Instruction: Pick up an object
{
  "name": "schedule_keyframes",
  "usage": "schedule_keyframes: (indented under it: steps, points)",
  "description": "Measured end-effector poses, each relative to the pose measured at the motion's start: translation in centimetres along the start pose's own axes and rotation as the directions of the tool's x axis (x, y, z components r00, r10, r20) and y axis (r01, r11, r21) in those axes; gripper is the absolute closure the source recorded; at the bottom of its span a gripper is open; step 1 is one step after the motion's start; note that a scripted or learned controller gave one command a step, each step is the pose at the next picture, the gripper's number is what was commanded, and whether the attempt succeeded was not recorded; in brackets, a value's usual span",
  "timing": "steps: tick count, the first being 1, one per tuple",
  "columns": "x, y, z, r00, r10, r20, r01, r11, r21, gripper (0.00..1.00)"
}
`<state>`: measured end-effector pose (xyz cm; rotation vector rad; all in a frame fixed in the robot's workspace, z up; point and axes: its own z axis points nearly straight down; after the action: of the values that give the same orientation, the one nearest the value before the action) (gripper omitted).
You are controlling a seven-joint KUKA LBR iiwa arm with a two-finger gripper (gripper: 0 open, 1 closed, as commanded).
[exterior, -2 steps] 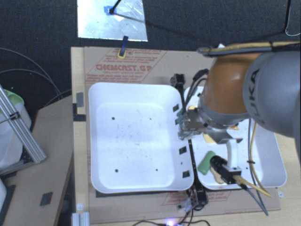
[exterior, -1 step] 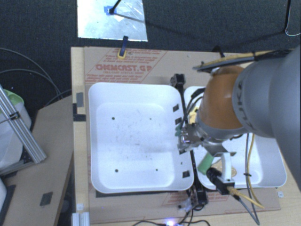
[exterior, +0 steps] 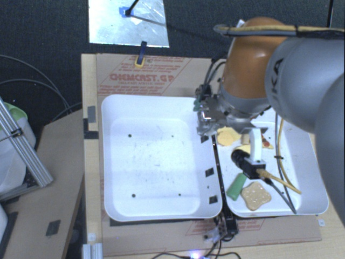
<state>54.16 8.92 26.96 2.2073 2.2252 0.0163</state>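
The grey arm, with its orange band, reaches in from the right and hides the far part of the right bin. The desk carries a cardboard sheet with red print, and the two white bins sit on it side by side. The left bin has a few dark specks on its floor. The hand hangs low over the wall between the bins, toward the far end. I cannot tell whether it is wide or narrow.

All the loose things lie in the right bin. A tan biscuit shape lies near the front, with a green block tilted just beside it on the left. A yellow round piece lies just right of the hand.
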Motion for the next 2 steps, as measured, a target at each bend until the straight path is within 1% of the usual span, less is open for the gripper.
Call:
schedule_keyframes:
  steps: [1,2]
  points:
    - [5.2,3.2,10.7,1.0,0.0,0.001,0.0,1.0,0.017,1.0]
    - [1.7,7.0,-3.9,1.0,0.005,0.001,-0.005,1.0,-0.005,1.0]
